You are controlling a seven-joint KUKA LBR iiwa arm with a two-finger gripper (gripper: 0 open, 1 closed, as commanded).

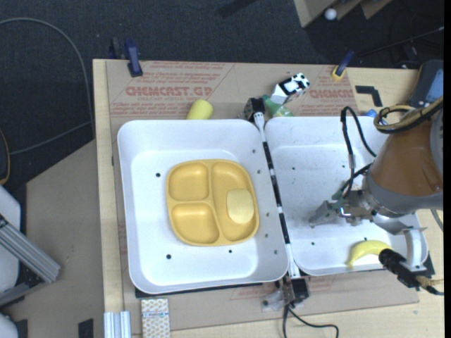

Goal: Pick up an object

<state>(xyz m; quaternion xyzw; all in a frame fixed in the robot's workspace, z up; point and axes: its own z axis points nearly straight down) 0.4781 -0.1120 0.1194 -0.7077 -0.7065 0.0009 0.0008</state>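
1. One arm (405,167) reached into the right bin (310,153); gripper (325,214) sat low over its floor, state indeterminable.
2. Banana (366,252) lay near the bin's front edge, apart from the gripper.
3. Left bin (141,189) held a yellow tray (197,203).

— What do we see of the arm (405,171)?

— We see a thick rounded body, brownish-orange in this light, with a paler grey ring under it.

— And the cables (352,136)?

— We count a few thin black ones looping along its left side, and a yellowish one curling over the top near a blue-grey part.

— The gripper (325,215)?

— We make out a small grey metal piece, pointed, with a speck of green where it joins the wrist. The detail there is too blurred for us to tell screws or markings.
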